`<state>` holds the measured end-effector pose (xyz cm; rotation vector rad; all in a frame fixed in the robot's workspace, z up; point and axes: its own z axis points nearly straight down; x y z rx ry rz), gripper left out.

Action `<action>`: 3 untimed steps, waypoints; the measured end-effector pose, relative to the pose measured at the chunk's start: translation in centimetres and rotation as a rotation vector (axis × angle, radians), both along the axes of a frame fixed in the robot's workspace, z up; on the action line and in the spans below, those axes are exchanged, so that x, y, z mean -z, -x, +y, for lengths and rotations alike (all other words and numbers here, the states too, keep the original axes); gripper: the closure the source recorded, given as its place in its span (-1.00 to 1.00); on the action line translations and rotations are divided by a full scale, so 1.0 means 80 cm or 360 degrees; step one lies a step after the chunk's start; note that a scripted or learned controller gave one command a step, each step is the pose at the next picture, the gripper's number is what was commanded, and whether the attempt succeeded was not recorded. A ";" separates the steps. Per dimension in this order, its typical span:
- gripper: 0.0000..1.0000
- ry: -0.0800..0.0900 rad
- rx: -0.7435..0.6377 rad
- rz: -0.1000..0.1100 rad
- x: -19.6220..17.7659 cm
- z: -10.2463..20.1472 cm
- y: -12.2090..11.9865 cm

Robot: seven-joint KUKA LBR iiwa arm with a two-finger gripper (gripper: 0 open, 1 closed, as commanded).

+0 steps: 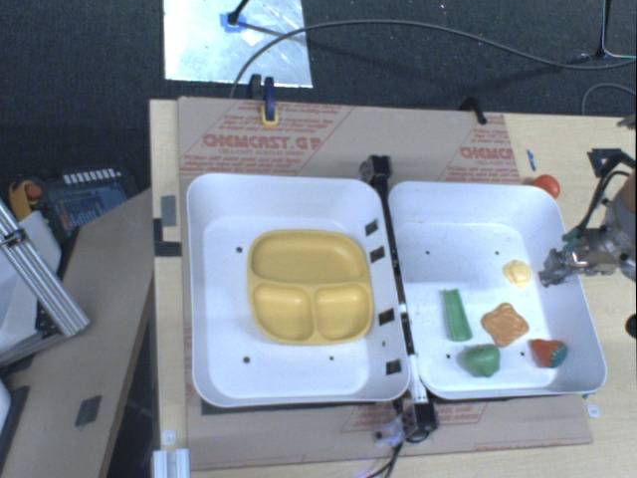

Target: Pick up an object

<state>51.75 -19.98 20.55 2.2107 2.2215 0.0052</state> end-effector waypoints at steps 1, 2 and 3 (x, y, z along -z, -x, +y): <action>1.00 -0.0001 -0.0001 0.0004 -0.047 0.000 -0.002; 1.00 -0.0006 -0.0009 0.0006 -0.056 0.069 -0.014; 1.00 -0.0005 -0.0007 0.0007 -0.062 0.125 -0.031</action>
